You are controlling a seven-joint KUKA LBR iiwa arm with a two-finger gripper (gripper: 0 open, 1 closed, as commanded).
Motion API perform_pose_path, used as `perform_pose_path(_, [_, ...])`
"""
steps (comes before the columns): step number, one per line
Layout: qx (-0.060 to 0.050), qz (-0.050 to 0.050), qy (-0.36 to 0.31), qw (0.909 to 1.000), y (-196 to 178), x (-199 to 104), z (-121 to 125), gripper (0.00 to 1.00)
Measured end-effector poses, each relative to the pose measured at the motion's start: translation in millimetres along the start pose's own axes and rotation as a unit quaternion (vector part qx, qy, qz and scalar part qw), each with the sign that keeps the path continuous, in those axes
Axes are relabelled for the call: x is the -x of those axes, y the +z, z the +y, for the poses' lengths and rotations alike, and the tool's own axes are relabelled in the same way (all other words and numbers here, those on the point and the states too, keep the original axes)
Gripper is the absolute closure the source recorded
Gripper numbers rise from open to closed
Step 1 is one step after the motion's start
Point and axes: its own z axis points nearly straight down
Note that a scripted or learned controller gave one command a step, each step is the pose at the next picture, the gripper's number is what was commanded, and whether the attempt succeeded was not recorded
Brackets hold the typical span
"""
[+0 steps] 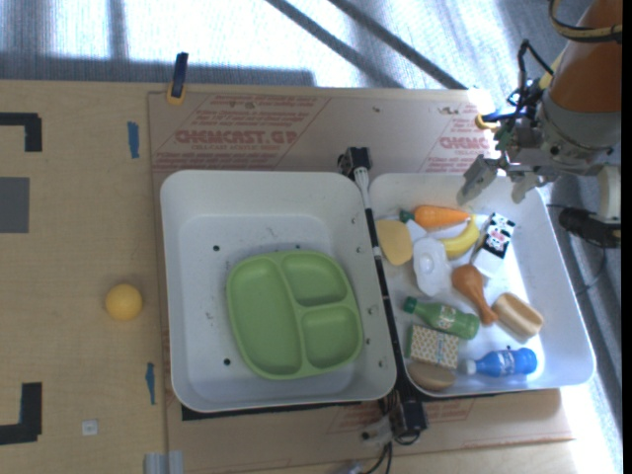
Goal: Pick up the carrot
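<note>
On your far left, a yellow ball (123, 301) sat alone on the desk (79, 215), well apart from the bins. The left bin (188, 205) held a green divided tray (294, 312) with three compartments, lying flat near the bin's front half.

Across the divider, your right bin (563, 304) was crowded. Near its left wall lay a pale yellow wedge-like piece (393, 241), and just beside it a white lidded cup (431, 267). The carrot (440, 216) lay on its side near the bin's far edge, its orange body pointing right, touching the banana (460, 239) just in front of it. Toward the front you had a green bottle (443, 316), a checkered packet (433, 347) resting on a brown round piece (432, 374), and a blue bottle (504, 363). An orange drumstick (473, 289) lay between the cup and a bread roll (517, 314). A small black-and-white carton (497, 237) stood right of the banana.

The hand (502, 179) hung over the bin's far right corner, right of the carrot and apart from it, its two fingers (480, 177) spread and grasping nothing.
</note>
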Motion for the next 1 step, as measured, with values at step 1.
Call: perform_pose_path(1, [-0.007,0.002,-0.013,0.9999,104.4,-0.9,22.1,0.00])
